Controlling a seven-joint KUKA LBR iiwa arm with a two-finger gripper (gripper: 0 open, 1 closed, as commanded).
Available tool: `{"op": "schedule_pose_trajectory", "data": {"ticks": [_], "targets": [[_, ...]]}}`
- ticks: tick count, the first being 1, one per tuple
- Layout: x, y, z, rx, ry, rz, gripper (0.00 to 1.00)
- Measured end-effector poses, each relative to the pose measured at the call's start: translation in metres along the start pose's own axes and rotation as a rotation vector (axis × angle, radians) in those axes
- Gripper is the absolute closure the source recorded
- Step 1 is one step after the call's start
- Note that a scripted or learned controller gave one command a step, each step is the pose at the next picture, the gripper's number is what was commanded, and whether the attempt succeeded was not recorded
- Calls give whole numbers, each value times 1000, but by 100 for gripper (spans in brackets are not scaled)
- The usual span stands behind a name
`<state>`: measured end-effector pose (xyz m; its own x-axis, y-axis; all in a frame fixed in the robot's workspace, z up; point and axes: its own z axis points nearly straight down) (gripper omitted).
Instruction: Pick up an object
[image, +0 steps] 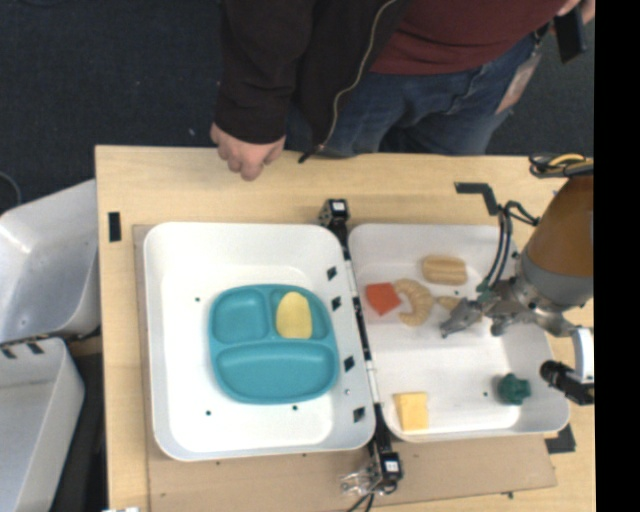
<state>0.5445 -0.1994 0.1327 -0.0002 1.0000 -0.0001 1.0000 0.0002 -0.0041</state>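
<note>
- Light wooden table (120, 190) carries two shallow white plastic bins side by side: left bin (180, 260), right bin (480, 420). A person's hand (245, 152) rests on the table's far edge.
- Grey arm with orange band (565, 235) reaches in over the right bin; gripper (470, 315) sits low near that bin's middle. Its fingers are too dark and small to read, so I cannot tell if they are apart or together. Nothing visibly between them.
- Teal plastic divided tray (260, 365) lies in the left bin, with a yellow oval toy food piece (293, 314) in its upper right compartment. The tray is probably stiff, wide and awkward; skip it.
- Candidates in the right bin, largest first:
  - tan bread-roll-shaped piece (444, 268), near the far wall; looks light, rounded, may roll; grip across the short axis.
  - pale curved croissant-like piece (416, 300), just beside the gripper; irregular, likely light; pinch the thick middle.
  - yellow cheese-like block (411, 410), near the front wall; flat sides, best grasp, though the wall is close.
  - red wedge-shaped piece (381, 298), touching or just beside the curved piece; take it by its flat faces, risk of nudging its neighbour.
  - small dark green lumpy piece (514, 388), near the right wall; small and easy to miss.
- All look like rigid toy plastic, probably slippery, not fragile.
</note>
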Motion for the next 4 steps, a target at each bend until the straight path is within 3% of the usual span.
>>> {"op": "schedule_pose_trajectory", "data": {"ticks": [1, 2, 3, 4], "targets": [[-2, 2, -13, -7, -2, 3, 100], [-13, 2, -64, -10, -3, 3, 100], [-15, 3, -91, -8, -2, -3, 100], [46, 9, -91, -6, 1, -7, 100]]}}
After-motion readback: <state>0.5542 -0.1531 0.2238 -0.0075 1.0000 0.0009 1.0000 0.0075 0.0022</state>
